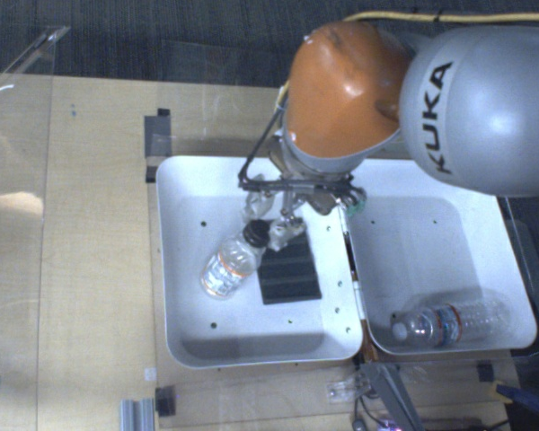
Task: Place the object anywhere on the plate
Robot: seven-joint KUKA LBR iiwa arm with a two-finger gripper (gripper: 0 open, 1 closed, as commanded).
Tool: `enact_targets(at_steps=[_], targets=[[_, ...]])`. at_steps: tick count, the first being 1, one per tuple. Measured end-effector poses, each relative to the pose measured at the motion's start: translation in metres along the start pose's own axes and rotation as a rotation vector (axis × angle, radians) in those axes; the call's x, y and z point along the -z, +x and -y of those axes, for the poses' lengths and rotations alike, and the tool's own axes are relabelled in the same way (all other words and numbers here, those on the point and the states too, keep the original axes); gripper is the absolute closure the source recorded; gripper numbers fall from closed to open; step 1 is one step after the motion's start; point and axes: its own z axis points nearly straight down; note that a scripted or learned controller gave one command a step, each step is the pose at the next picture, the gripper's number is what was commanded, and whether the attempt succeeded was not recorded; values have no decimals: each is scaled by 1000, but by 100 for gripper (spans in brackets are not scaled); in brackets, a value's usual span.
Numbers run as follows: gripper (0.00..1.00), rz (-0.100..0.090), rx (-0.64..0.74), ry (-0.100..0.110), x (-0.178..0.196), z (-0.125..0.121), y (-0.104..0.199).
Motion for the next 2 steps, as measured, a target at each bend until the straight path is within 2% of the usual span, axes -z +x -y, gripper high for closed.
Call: enact_targets(at_steps=[1, 2], targets=[[100, 2, 90, 2, -7, 88, -37], [100, 3, 235, 4, 24, 159, 37]])
